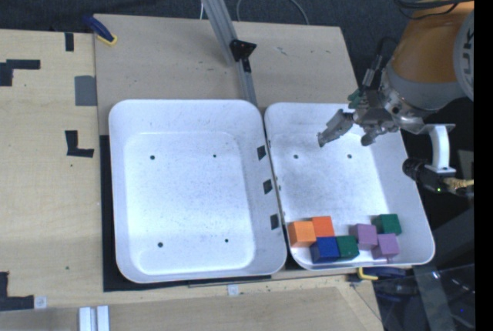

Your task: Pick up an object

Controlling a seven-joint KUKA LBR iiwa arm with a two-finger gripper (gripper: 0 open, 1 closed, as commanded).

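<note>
Gripper (348, 132) poised over the far end of the right bin (339, 183), fingers spread open, holding nothing. The blocks (344, 238) lie well below it along the bin's near wall, touching in a row whose long axis runs left to right. Good practice, judged: descend on an end block, such as the green block (387, 224), fingers straddling free faces.

Coloured blocks (347, 239) along right bin's (308, 129) near wall
</note>
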